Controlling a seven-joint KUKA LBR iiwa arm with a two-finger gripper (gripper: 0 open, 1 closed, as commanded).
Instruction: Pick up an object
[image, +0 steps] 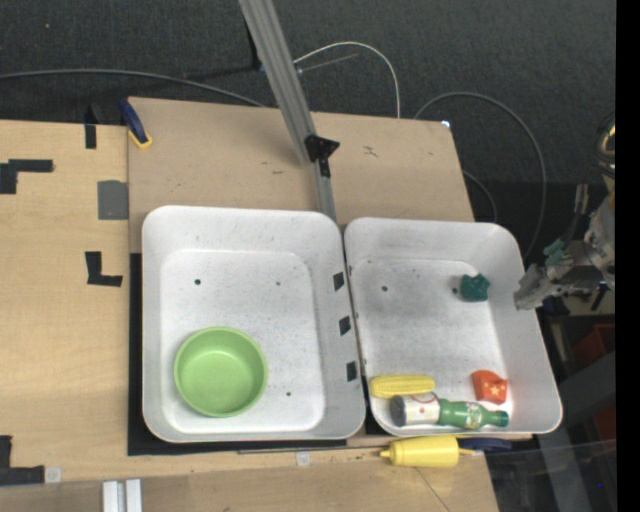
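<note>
Nothing has been picked up: the small green block (473, 288) lies untouched in the right white bin (527, 330). The hand (560, 275) hangs at three o'clock beyond the rim; its grip cannot be told.

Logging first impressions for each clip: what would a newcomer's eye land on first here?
Probably the lime green bowl, alone in the near left corner of the left bin. Next, the cluster along the right bin's near edge: a yellow piece, a green bottle lying on its side and a small orange-red item. The gripper hangs by that bin's right rim.
</note>
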